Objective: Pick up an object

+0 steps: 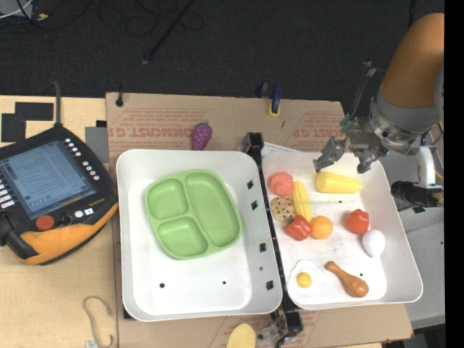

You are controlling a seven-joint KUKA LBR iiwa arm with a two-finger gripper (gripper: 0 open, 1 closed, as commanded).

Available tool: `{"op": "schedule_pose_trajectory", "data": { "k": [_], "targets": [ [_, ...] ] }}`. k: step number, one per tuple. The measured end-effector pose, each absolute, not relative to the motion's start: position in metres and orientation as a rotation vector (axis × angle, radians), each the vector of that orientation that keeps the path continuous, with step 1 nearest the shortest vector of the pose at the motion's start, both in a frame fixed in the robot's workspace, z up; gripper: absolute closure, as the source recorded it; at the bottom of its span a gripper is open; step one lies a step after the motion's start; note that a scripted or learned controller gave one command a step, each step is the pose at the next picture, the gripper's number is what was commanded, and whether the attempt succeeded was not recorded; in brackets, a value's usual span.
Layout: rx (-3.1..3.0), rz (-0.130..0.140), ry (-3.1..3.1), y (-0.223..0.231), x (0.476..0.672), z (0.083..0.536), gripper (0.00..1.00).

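Observation:
The right bin [402, 267] holds several toy foods. A yellow cheese wedge [337, 183] lies at its far side. Around the middle are a pink piece [281, 183], a yellow corn cob [301, 200], a cookie [281, 209], a red pepper [298, 228], an orange [321, 227] and a red tomato [356, 221]. Nearer the front lie a white egg [373, 243], a fried egg [304, 276] and a chicken drumstick [348, 279]. My gripper [342, 164] hangs open just above the far edge of the cheese wedge, one finger on each side, with nothing between its fingers.
The left bin [145, 281] holds a green divided plate [192, 214]. A purple grape bunch [201, 135] lies on the cardboard behind the bins. A yellow piece [241, 336] sits in front of the bins. A teach pendant [51, 187] rests at the left.

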State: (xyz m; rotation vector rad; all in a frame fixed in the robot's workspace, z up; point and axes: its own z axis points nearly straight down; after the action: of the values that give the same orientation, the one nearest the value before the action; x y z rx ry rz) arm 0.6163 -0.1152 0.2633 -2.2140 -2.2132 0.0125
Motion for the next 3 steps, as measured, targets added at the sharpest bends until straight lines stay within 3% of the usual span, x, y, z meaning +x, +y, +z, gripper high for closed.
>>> {"op": "schedule_pose_trajectory", "data": {
  "k": [1, 3],
  "targets": [
    [-2.219, 0.002, -2.221, -0.115, 0.618, 0.27, 0.0],
    [-2.215, 0.008, -2.218, -0.109, 0.627, 0.147, 0.0]
  ]
}}
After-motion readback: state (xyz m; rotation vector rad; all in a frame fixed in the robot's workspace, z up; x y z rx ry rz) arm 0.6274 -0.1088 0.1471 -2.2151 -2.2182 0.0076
